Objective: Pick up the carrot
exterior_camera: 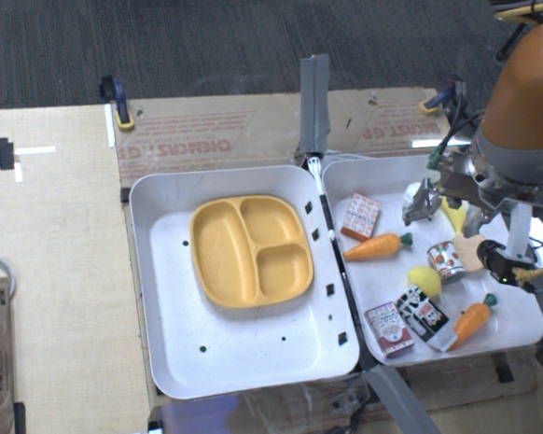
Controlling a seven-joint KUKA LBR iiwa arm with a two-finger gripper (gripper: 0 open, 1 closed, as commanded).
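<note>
carrot (377,246): right bin (380,170), lying flat
neighbours: red carton (359,217) just above, lemon (424,281) near
gripper (422,201): beside carrot, open/closed unclear

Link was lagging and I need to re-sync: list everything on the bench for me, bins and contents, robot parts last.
Bins: 2, white, side by side; left bin, right bin.
Divided plate: 1, yellow, left bin.
Carrots: 2, orange, right bin; one mid-bin, one near front corner.
Small cartons: 3, red-white at the back, red-white at the front, black-white beside it.
Lemon: 1, yellow, mid-bin.
Can: 1, beside lemon.
Arm: grey, orange band, over the right bin.
Gripper: over the bin's back.
</note>
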